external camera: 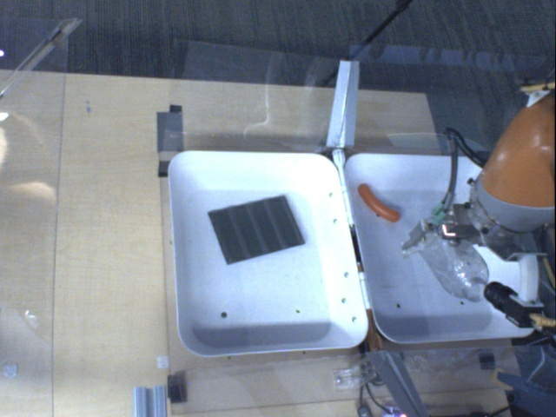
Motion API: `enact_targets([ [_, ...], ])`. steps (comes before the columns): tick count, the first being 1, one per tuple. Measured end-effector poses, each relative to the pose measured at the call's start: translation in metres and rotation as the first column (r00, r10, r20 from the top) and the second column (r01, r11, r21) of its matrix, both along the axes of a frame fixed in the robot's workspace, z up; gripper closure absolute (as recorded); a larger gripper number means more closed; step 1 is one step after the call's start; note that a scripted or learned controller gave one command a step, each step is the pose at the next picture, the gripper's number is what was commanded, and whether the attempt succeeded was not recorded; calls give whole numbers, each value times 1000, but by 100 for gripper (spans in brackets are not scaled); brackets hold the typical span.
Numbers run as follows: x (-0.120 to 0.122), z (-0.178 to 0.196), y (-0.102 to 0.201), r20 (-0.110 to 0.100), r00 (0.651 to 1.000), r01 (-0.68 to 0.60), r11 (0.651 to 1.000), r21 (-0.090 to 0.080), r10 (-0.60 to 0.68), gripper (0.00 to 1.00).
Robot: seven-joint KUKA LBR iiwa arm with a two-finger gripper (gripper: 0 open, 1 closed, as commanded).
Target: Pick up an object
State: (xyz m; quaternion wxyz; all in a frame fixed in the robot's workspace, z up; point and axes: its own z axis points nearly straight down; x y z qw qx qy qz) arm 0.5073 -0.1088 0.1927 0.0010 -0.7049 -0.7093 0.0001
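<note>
You have the arm reaching in from the right over the right bin [382, 324], its gripper [432, 235] low above the bin floor in the middle of that bin. Whether the tool is released or clenched you cannot tell from this slant; the wrist body hides that. A clear, crumpled plastic item [459, 268] lies just on the near side of the tool, partly under the wrist, and its edges are hard to read against the white floor, so you cannot tell if it touches the tool. The plainer target is the orange sausage-shaped object [380, 203], lying in the far left part of the same bin. From the tool it sits to the left and a little farther away, near but apart. Its long axis runs on a diagonal, from far-left to near-right, so a grasp would likely want the closing line set across that diagonal. The left bin [187, 320] holds a dark ribbed mat [256, 228], flat and well apart from the tool, a poorer choice for this reach.
</note>
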Motion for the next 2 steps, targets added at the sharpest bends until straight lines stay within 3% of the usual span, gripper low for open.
enact_targets([
  [1, 74, -100, 23, 4, 1000, 1, 1000, -1, -1, 0],
  [2, 155, -105, 17, -35, 988, -149, 989, 6, 149, 0],
])
